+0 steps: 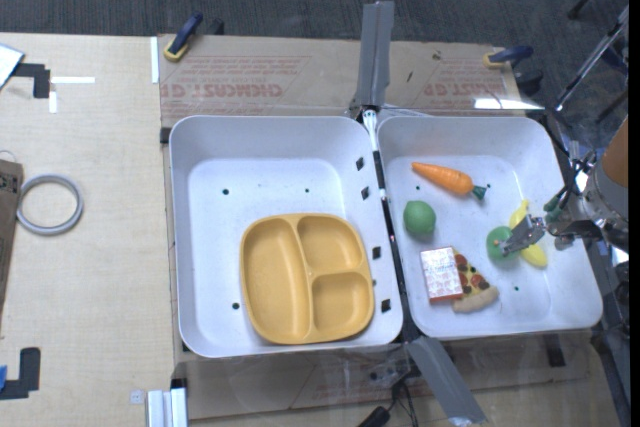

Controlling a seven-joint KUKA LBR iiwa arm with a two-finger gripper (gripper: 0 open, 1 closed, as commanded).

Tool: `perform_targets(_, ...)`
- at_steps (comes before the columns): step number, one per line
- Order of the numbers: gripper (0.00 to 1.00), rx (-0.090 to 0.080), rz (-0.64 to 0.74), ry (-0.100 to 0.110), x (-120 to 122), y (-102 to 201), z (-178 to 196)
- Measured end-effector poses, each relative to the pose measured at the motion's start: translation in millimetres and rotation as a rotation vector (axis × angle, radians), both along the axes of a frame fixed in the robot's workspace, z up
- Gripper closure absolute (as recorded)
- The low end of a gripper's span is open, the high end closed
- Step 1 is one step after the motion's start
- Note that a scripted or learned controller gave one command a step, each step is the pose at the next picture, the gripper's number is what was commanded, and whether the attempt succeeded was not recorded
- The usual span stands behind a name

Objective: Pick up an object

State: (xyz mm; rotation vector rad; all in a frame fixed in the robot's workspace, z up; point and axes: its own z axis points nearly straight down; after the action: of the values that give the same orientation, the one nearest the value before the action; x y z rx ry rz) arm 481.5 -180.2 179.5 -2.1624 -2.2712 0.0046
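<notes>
The gripper (522,237) sits low over the right bin (540,140), at the centre right of the frame, with the arm (610,215) coming in from the right edge. Its metal tip lies right over a small green piece (497,242), and just to its right a yellow banana-like piece (530,250) runs on a slant from upper left to lower right, partly hidden under the tip. Whether the fingers are spread or pinched I cannot tell at this size, and nothing is clearly seen between them, so I would not call anything held.

The relation that matters: the green piece is at the tip's lower left, touching or nearly so, and the yellow piece lies immediately below and right of it. Those two are the likely targets, being closest by far. The green ball (420,217) sits well to the left, in the middle of the bin; the carrot (444,178) lies toward the upper left, its long axis running left to right with a slight downward tilt. The pink box (440,273) and the pizza slice (472,287) rest together toward the lower left. The left bin (200,155) carries a yellow divided plate (308,277), far across the divider. A grasp here probably needs only a short drop, with the closing direction set across the yellow piece's slant.
</notes>
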Motion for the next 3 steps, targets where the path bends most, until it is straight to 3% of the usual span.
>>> perform_targets(1, 0.0, 0.001, 0.121, -0.002, 36, -31, -81)
perform_targets(2, 0.0, 0.0, 0.275, -0.005, 51, -37, -67)
perform_targets(3, 1.0, -0.001, 0.273, -0.012, 55, -37, -54)
